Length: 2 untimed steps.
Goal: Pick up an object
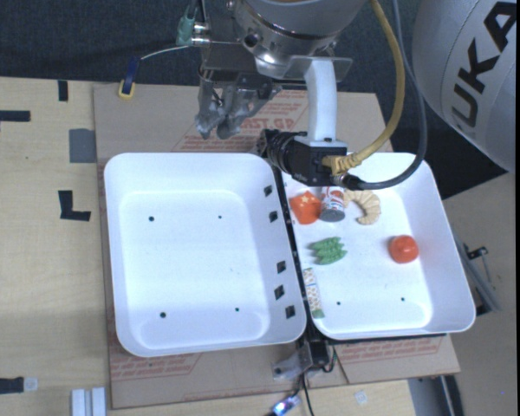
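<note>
My gripper (pixel 220 121) hangs raised over the cardboard just beyond the far edge of the left bin (pixel 121 232). Its fingers stand close together, shut, with nothing visible between them. The right bin (pixel 433 310) holds the loose objects. An orange piece (pixel 305 208), a small red-and-white can (pixel 334 204) and a tan curved piece (pixel 365 204) lie in a row near its far edge. A green leafy piece (pixel 328 250) lies mid-bin, and a red ball (pixel 404 249) sits to its right. A thin patterned strip (pixel 310 286) rests against the divider.
A black fitting with a yellow hose (pixel 305 159) hangs over the far-left corner of the right bin, close above the orange piece. The arm's big grey body (pixel 485 50) fills the upper right. Black clips (pixel 282 267) line the seam between the bins.
</note>
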Available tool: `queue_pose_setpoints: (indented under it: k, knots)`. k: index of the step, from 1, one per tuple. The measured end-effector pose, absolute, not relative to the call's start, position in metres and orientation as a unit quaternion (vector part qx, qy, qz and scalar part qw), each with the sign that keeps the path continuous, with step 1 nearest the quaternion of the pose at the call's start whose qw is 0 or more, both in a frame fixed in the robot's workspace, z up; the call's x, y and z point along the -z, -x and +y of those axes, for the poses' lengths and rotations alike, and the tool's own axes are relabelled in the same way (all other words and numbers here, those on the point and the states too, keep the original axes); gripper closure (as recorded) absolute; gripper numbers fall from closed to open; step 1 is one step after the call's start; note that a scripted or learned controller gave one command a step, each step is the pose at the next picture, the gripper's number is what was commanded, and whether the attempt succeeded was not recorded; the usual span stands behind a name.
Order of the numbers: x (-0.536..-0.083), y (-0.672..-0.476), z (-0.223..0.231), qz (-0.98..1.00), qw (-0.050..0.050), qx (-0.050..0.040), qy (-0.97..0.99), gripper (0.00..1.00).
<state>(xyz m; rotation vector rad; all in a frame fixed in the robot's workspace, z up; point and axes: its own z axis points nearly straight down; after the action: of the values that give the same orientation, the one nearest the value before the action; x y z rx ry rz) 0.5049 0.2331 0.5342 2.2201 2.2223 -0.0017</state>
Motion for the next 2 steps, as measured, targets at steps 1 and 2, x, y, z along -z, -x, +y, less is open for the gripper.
queue_pose_setpoints:
  k: [1, 2]
  knots:
    - [-0.5444, -0.5047, 0.2338, 0.708, 0.000, 0.0009, -0.706, 1.00]
    - [-0.5540, -0.5048, 0.2343, 0.709, 0.000, 0.0016, -0.706, 1.00]
